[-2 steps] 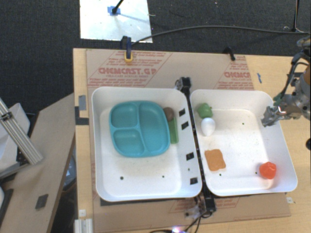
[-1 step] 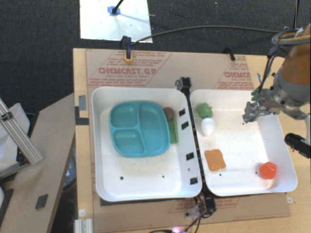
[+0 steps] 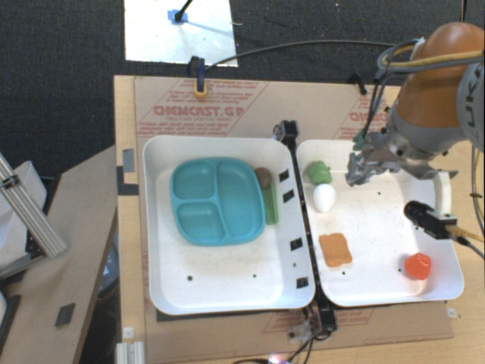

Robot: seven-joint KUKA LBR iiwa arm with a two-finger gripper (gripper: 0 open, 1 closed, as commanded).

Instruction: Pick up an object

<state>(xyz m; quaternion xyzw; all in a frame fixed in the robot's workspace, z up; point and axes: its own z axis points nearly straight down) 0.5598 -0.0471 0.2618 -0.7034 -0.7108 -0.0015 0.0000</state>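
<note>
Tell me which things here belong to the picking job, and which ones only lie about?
Likely for the job:
gripper; right bin, with green piece, white egg, toast slice and red-orange piece in it.

Lying about, as far as one can judge:
left bin, with teal plate, brown piece and green strip; white sheet.

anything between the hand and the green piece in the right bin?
Nothing visible. The hand hangs beside the green piece, with bare floor of the right bin between them. The white egg lies nearer the camera, off that line.
</note>
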